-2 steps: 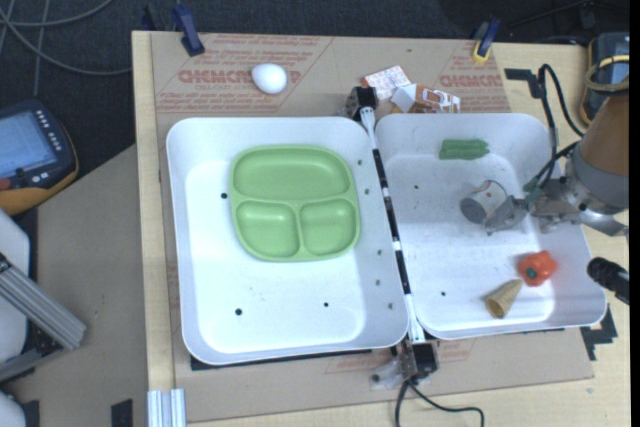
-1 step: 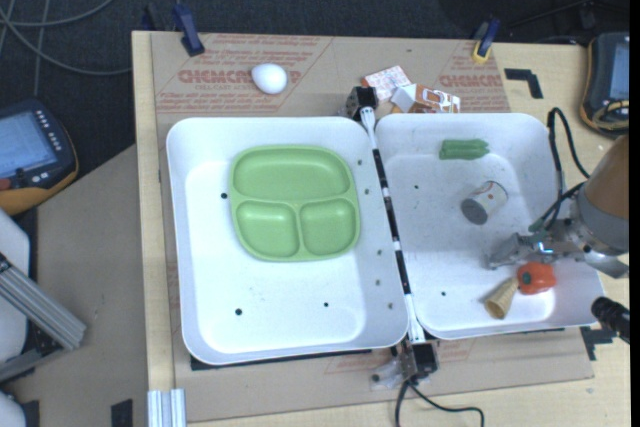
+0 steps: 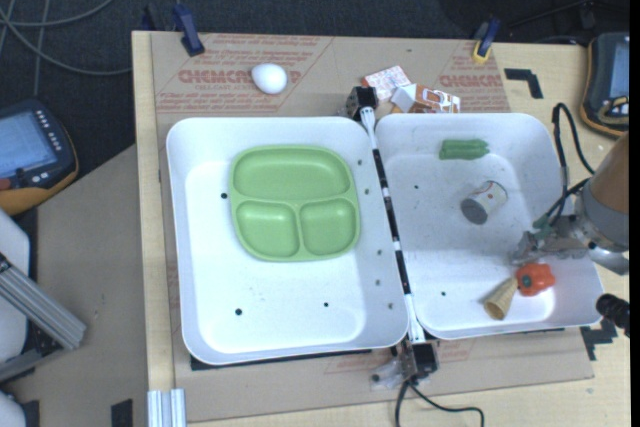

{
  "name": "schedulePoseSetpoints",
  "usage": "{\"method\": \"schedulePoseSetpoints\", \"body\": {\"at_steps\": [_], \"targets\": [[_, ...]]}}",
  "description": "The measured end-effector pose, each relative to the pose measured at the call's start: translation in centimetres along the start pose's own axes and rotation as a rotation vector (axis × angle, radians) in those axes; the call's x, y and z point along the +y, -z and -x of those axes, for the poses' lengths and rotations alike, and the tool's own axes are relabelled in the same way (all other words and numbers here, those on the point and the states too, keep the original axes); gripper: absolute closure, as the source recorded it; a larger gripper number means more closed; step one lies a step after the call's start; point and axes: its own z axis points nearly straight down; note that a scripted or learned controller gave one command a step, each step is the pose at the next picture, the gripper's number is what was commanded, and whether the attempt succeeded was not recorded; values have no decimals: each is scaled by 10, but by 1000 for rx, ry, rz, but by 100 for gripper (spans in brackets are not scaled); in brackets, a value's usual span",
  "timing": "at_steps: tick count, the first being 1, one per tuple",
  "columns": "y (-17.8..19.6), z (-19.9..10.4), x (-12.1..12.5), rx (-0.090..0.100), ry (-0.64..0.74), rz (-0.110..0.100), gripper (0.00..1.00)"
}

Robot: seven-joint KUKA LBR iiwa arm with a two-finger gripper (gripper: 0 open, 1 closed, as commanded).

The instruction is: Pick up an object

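Note:
In the right bin [image 3: 440, 315], a small red-orange object [image 3: 536, 278] lies near the front right corner, with a tan cone-shaped piece [image 3: 499, 298] touching its left side. My gripper [image 3: 545, 248] hangs just above and behind the red object, close to the bin floor, and nothing is visibly lifted. The grey arm [image 3: 610, 205] comes in from the right edge. A grey cylinder [image 3: 481, 203] lies in the middle of the bin, left of the gripper. A green oblong piece [image 3: 463, 149] rests near the far wall.
The left bin [image 3: 200, 295] holds a green divided plate [image 3: 296, 202]. Behind the bins on the bench lie a white egg-like object [image 3: 268, 77] and some small packets [image 3: 404, 93]. A cable [image 3: 560, 130] loops past the right bin's far right corner.

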Motion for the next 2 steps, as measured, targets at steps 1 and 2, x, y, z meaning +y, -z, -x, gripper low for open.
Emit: {"method": "schedulePoseSetpoints", "body": {"at_steps": [1, 2], "targets": [[66, -56, -9, -2, 1, 1, 100], [66, -56, -10, -2, 0, 1, 0]]}}
